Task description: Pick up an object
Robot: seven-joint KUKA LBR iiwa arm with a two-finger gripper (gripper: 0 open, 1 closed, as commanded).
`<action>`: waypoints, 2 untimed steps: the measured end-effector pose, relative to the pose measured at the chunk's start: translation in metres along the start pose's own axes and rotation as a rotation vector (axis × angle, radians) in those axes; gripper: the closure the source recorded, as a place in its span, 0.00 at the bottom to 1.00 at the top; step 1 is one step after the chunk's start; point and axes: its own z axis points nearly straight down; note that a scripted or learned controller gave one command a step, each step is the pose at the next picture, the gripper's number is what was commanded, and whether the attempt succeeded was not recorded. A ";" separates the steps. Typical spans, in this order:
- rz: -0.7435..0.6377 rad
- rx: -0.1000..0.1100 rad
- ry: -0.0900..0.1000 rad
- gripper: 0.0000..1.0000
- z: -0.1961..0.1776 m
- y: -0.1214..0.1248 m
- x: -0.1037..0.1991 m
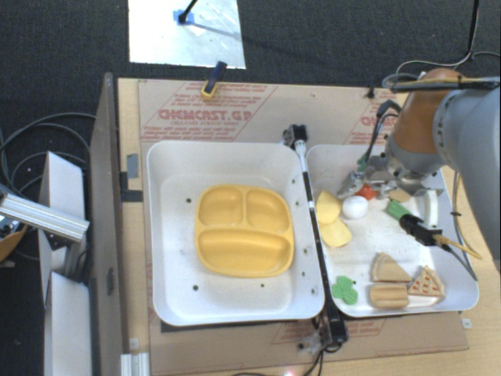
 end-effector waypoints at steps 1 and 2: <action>0.000 -0.011 -0.003 0.00 -0.007 0.037 -0.026; -0.001 -0.011 -0.004 1.00 -0.018 0.037 -0.025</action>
